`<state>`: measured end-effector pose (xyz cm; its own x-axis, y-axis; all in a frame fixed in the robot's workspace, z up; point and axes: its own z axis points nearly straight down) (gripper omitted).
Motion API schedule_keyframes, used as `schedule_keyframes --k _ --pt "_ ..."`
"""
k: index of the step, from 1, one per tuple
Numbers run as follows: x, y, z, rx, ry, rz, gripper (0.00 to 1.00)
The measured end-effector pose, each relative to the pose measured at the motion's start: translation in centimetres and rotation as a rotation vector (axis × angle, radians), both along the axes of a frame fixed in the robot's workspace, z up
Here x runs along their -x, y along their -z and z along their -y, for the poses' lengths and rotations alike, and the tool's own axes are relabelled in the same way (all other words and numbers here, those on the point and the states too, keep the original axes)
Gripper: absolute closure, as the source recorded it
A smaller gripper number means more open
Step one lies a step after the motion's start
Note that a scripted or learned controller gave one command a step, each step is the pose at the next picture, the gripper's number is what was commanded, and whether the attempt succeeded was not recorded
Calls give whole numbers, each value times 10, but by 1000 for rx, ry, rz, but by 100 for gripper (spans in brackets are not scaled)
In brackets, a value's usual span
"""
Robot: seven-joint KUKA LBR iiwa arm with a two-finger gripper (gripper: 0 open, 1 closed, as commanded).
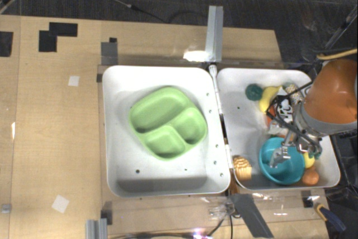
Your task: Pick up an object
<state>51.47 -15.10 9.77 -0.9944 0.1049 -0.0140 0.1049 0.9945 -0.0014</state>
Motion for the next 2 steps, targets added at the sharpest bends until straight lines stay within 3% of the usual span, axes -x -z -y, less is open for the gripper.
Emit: schedule_keyframes --k 1,2 --pt "20 6 -44 5 -160 11 0" --pt "16 4 -54 17 -114 13 0"
